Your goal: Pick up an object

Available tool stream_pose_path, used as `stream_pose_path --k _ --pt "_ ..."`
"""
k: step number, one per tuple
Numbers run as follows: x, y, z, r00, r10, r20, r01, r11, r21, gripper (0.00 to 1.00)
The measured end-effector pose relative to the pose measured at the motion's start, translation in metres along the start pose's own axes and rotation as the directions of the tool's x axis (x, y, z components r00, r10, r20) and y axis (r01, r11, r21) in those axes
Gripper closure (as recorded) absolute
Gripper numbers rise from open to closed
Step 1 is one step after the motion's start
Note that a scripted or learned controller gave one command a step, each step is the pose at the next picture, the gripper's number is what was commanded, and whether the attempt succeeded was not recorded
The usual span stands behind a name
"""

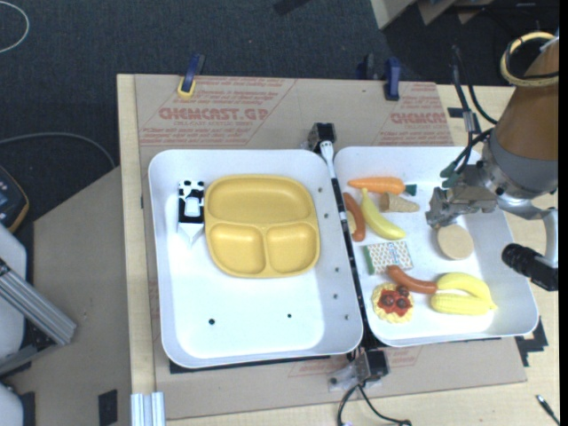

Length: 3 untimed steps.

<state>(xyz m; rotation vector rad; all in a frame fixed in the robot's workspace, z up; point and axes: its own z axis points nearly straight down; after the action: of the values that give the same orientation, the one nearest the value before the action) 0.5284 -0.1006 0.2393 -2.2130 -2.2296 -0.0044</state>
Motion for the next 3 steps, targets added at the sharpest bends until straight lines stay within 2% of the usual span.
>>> stream_pose_path --k 1,2,3 --pt "0.056 0.005 0.014 1.0 0.002 0.0 -0.002 1.0 0.005 1.0" --pt "0.102 -0.011 0.019 1.0 0.004 0.0 -0.004 1.0 0.006 1.0" --pt "0.118 -0.011 0.007 1.0 0.004 0.002 -0.004 1.0 -0.001 1.0"
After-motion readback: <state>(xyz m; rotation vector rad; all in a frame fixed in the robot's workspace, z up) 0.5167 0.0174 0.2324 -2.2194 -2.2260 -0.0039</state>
